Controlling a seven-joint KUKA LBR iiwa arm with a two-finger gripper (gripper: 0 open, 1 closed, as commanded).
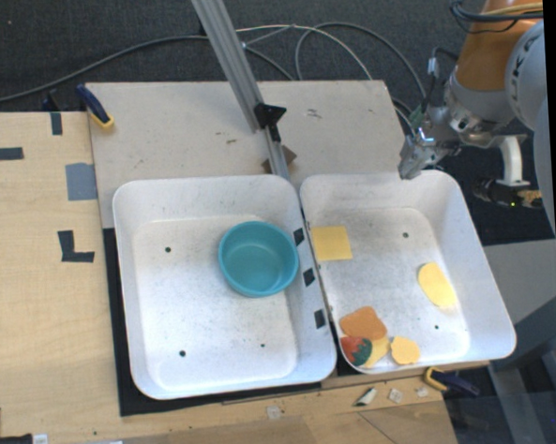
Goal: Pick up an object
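While yellow pieces (436, 284) lie in the right bin (466, 216), gripper (412, 166) hovers.

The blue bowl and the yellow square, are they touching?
Apart. The camera view shows the blue bowl in the left bin, the yellow square in the right bin, rims between them.

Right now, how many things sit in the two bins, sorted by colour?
Teal: 1, bowl, left bin
Yellow: 3, square piece, oval piece, small piece, right bin
Orange: 1, orange piece
Multicoloured: 1, red-green piece
Total: 6
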